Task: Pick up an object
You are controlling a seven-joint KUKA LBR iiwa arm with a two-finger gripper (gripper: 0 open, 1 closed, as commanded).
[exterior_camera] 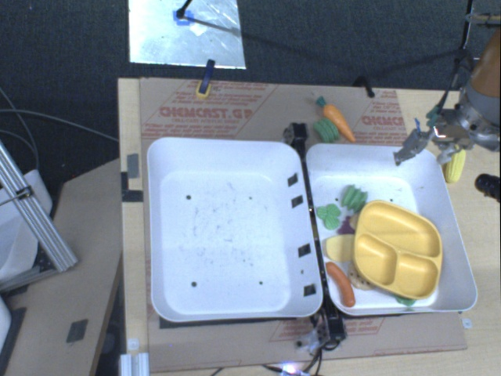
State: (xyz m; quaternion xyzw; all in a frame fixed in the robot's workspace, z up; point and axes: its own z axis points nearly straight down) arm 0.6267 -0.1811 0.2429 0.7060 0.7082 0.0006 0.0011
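My gripper (427, 152) hangs over the far right corner of the right bin (462, 276), below the grey wrist at the view's right edge. A small yellow object (454, 166) sits just under the wrist by the bin's right rim; I cannot tell whether it is held. In the right bin lie a yellow divided plate (397, 253), a green toy (354, 197), a green leafy piece (329, 212), a purple piece (345, 225), a pale yellow piece (337, 247) and an orange-red sausage (341, 283).
The left bin (156, 210) stands beside the right one, with a black hinge strip (307, 210) between them. A toy carrot (337, 119) and a green piece (325, 131) lie on the cardboard behind the bins. A blue and yellow tool (206, 80) lies farther left.
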